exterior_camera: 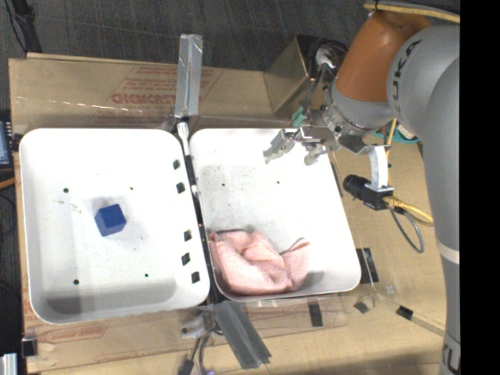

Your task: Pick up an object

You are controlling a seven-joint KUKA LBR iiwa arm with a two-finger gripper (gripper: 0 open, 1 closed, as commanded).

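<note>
Pink cloth lies crumpled in your right bin's near corner, well apart from the gripper, whose fingers spread empty; pinching soft folds may slip.

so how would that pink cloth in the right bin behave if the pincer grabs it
The pink cloth lies crumpled in soft folds, so it is probably floppy and would drape or sag from the pincer. It looks light. Bunched against the right bin near wall, a pinch may catch only one fold.

Dark grey carpet floor beyond bench; flattened brown cardboard covering bench top.
</note>
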